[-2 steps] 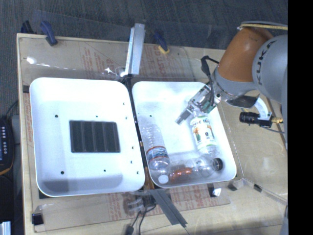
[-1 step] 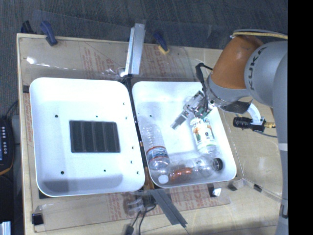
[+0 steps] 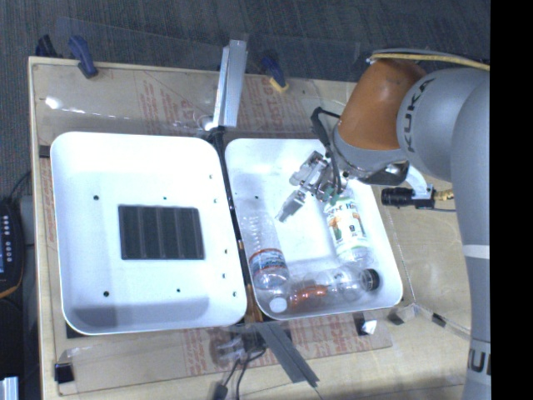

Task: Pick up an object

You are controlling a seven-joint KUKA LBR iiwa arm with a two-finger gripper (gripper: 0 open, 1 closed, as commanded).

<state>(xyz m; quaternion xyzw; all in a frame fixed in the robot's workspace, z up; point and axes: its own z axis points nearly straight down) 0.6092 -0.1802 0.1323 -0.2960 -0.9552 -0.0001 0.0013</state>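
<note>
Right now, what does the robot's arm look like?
The arm is big, round and smooth grey, with an orange band above the wrist and "KUKA" lettering. Thin dark cables loop beside it. Its gripper is small, silvery metal, with green bits near the base.

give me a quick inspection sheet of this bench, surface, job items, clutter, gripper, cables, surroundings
surface: wooden bench bearing a left bin and a right bin, side by side.
job's things: in the right bin, a clear bottle along its left wall, a second clear bottle lying across the near end, and a white labelled bottle near the right wall.
clutter: dark ribbed rectangle in the left bin.
grippers: gripper low over the right bin, between the bottles; nothing seen between its fingers.
cables: yellow cable over the arm; thin wires at the near edge.
surroundings: blue clamps on the far edge; dark carpet.
</note>
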